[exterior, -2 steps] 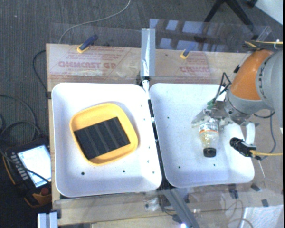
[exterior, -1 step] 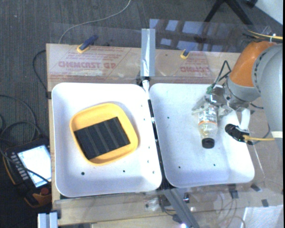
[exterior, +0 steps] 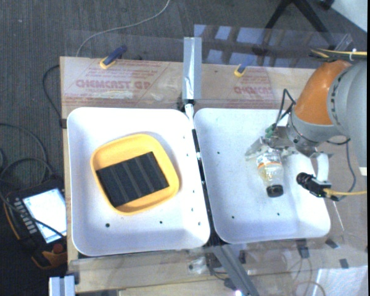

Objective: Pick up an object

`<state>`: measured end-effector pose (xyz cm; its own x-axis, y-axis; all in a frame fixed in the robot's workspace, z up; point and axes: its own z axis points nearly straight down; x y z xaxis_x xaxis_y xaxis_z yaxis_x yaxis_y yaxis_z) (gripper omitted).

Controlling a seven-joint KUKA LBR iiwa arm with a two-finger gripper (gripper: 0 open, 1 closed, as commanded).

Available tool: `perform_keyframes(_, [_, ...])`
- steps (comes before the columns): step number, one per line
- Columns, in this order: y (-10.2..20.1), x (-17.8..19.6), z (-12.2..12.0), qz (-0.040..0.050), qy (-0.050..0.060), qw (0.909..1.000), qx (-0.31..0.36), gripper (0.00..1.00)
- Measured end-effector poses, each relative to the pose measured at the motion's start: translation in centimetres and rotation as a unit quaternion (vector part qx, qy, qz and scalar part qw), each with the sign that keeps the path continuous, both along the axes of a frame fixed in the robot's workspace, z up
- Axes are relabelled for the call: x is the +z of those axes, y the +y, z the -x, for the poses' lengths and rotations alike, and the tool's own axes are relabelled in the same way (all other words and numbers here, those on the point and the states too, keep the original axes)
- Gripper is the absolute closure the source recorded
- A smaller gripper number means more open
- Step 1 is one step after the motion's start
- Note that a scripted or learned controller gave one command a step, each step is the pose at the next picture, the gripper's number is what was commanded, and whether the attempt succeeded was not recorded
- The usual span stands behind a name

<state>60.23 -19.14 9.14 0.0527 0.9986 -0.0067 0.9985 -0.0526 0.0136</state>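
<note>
Bottle [exterior: 271, 172]: a small clear plastic one with a black cap, lying on its side in the right bin [exterior: 234, 214], upper-right part of the floor, cap end toward the near edge.
Bottle label: yellowish patch on the body — too small to read.
Gripper [exterior: 272, 145]: low over the right bin, at the bottle's upper end; whether it touches the bottle cannot be told.
Pincer state: cannot tell — the tips are lost in the clutter of wrist and clear plastic.
Arm [exterior: 342, 103]: grey, with the orange band above the wrist, coming in from the right over the right bin's far corner.
Cable [exterior: 314, 185]: a black plug with a yellowish lead hangs beside the wrist, over the right bin's right side, near the bottle cap but apart from it.
Left bin [exterior: 86, 227]: holds a yellow tray [exterior: 135, 174], set at a slant near the middle.
Tray contents: a dark ribbed slab [exterior: 133, 179] lying flat inside it.
Bench [exterior: 129, 85]: brown board with red lettering behind both bins; two yellow-and-blue clamps [exterior: 113, 56] on its far edge.
Floor at left: a small device with a lit screen [exterior: 40, 211], well apart from the bins.
</note>
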Motion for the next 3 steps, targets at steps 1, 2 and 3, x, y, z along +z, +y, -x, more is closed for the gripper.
perform_keyframes(1, [0.1,1.0,-0.1,-0.0012,-0.001,1.0,0.0,1.0])
perform_keyframes(2, [6.0,7.9,-5.0,-0.0028,0.007,0.9997,0.024,1.0])
perform_keyframes(3, [9.2,7.0,-3.9,-0.0022,0.008,0.9894,0.145,1.0])
